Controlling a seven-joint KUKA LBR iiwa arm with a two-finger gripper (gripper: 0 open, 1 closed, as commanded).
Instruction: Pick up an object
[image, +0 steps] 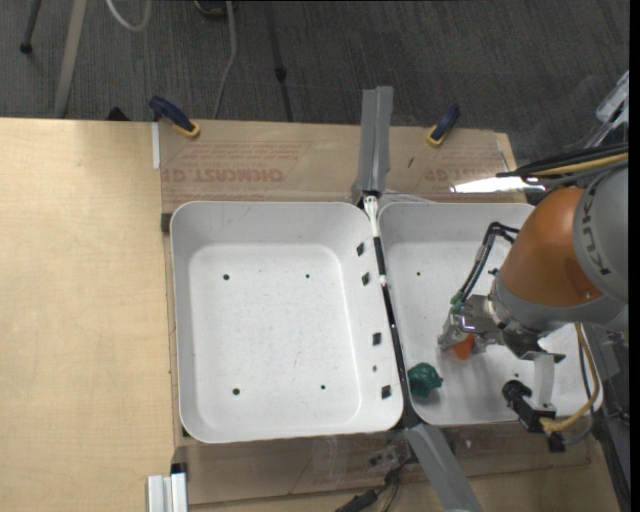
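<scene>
Bench (80, 300) first, since it takes up most of the shot: light wood surface, with a brown cardboard sheet (260, 170) laid under the bins and held at the back by two clamps, one at the left (175, 115) and one at the right (443, 125). On that sit the two shallow white bins side by side. The left bin (190, 330) is the bigger-looking one from this angle, just a few dark dots on its floor. The right bin (420, 250) touches it along the middle seam, and a grey bar (375, 140) runs back from that seam.

Arm (555, 250) comes in from the right, fat orange band over grey, hanging over the right bin with black cables looping off the wrist. Gripper (462, 335) is down low over the bin floor, and there's a small orange-red object (461, 348) sitting right at its tip. Honestly can't tell if the claw is open or clamped, the wrist hardware blocks it, so I can't say if that orange thing is actually held or just lying under it.

Smallest bit: a little dark green object (425, 378) on the floor of the right bin, near its front left corner, just beside the gripper but apart from it.
</scene>
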